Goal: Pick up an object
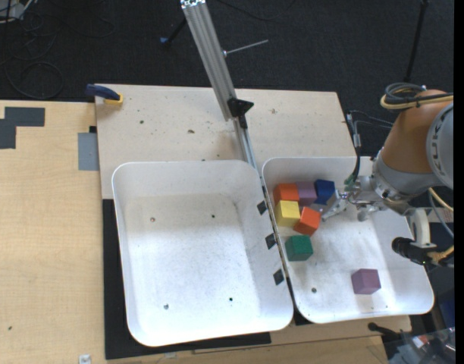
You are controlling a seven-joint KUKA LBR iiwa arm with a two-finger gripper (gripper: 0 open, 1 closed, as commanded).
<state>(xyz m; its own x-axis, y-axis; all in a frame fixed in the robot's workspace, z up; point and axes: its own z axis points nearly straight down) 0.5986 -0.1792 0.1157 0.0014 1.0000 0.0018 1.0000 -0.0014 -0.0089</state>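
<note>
Purple and alone, a small cube [365, 280] sits near the front edge of the right-hand white plastic bin [414, 305], well apart from the cluster against that bin's left wall: a green cube [299, 247], then a red-orange cube [308, 220], a yellow cube [288, 210], an orange cube [286, 192], a lilac cube [307, 191] and a blue cube [324, 189]. Beyond the lone cube, the two-finger gripper [344, 200] hangs just beside the blue cube at the cluster's right edge; whether it is wide or narrow cannot be told, and nothing is seen in it. The approach looks still in hand, and the next move calls for settling around one cube without nudging its neighbours.
</note>
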